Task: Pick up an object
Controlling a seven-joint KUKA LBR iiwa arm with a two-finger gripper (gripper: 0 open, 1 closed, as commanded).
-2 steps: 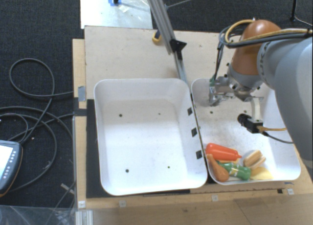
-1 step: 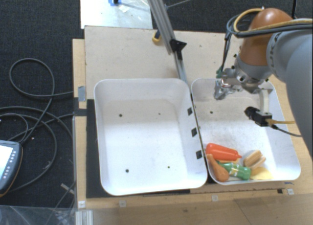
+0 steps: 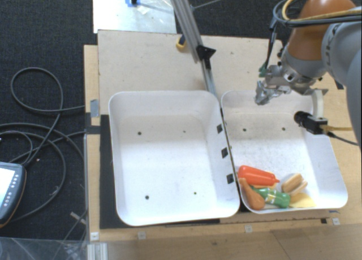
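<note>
You see two shallow white plastic bins (image 3: 169,157), faintly speckled with dark dots. In the right one lie a bright orange carrot-shaped toy (image 3: 257,175), a green toy piece (image 3: 275,198), a tan bun-shaped toy (image 3: 294,183) and a pale yellow slice (image 3: 304,200).

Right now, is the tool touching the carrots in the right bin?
Apart. The camera view shows the tool over the bin's far edge, with bare bin floor between it and the carrots at the near end.

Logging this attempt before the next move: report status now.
Gripper above right bin's far edge, nothing visibly held. Toy food pile sits in bin's near corner, untouched. Nothing between them.
</note>
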